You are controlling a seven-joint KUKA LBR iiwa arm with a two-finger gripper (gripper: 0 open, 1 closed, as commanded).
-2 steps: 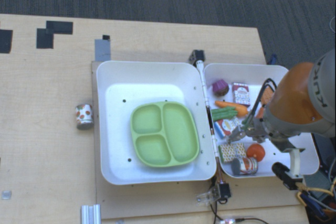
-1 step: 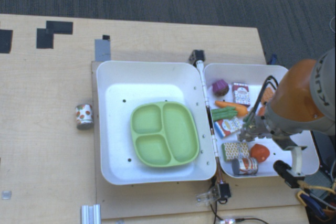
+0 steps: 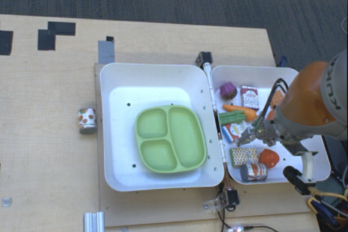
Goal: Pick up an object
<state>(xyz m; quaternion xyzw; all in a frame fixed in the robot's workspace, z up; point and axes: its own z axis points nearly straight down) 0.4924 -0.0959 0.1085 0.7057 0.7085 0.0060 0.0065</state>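
Gripper point(image 3: 251, 136) low in right bin point(image 3: 321, 168), grip state cannot be told. Just beside it: carrot point(image 3: 241, 110) behind, tomato point(image 3: 269, 158) and can point(image 3: 254, 172) in front. Left bin point(image 3: 109, 117) holds green tray point(image 3: 171, 139).

toys point(image 3: 247, 127) | small, mixed (carrot, can, boxes) | heaped in right bin point(image 3: 321, 171)
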